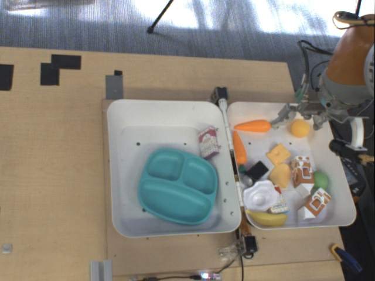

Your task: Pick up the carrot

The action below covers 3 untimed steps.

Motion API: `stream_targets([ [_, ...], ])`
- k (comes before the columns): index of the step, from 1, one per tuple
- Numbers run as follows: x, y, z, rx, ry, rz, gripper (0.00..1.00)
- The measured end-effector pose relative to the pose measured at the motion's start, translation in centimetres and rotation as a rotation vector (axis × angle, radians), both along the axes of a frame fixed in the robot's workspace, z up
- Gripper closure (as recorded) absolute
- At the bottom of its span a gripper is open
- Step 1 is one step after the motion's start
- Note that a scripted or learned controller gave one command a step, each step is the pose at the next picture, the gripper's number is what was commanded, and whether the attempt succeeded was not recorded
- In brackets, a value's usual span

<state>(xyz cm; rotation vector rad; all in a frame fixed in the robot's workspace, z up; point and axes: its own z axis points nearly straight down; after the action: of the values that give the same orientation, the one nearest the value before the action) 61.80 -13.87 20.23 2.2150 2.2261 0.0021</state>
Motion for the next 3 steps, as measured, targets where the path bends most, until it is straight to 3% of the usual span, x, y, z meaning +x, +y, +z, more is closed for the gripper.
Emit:
stream_targets([
  [1,1.8,4.1,-11.7,0.000,-0.001,-0.021,0.00],
  [2,-3.2,0.2,-11.8,-0.001,0.000,0.019,0.00],
  [3,-3.0,0.3,-10.5,-0.001,-0.006,0.021,1.00],
])
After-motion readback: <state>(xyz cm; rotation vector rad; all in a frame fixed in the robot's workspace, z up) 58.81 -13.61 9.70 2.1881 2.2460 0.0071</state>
